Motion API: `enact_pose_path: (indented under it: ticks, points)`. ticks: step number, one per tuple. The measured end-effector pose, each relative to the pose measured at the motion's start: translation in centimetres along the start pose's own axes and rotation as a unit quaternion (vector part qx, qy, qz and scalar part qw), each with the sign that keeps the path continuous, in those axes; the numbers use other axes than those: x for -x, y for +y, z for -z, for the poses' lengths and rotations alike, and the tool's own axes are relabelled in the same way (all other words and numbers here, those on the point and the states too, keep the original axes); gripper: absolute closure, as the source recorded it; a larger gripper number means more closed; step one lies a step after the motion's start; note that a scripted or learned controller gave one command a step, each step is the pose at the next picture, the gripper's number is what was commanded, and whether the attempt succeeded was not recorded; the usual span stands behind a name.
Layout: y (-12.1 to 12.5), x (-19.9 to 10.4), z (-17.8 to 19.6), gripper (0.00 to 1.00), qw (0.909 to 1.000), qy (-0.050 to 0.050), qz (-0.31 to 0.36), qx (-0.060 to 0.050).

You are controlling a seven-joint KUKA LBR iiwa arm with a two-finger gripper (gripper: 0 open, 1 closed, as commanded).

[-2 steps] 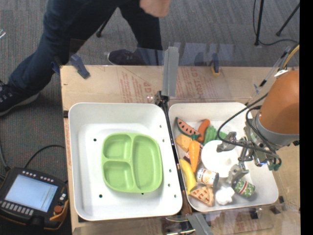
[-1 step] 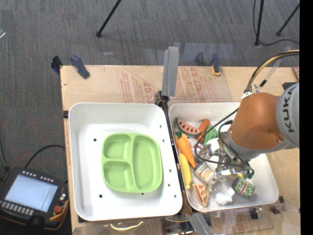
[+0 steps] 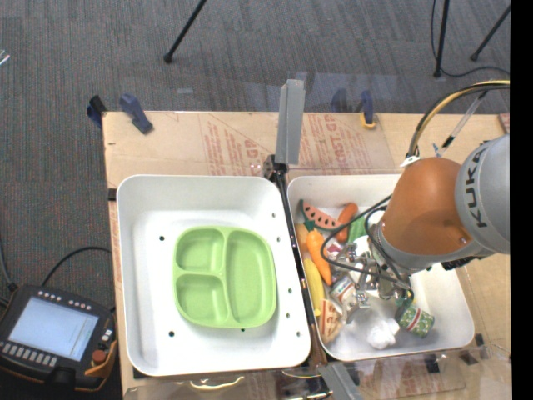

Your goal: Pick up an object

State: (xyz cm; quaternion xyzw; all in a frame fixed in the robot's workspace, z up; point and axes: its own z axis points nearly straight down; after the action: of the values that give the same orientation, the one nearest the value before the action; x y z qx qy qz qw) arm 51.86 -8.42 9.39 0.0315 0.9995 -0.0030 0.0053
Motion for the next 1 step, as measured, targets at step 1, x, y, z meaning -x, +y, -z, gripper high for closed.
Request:
enact_pose_path:
  ticks: [1]
  points:
    - [0.2,2.02,-0.05,0.0,0.9975,0.001,-0.071,0.001]
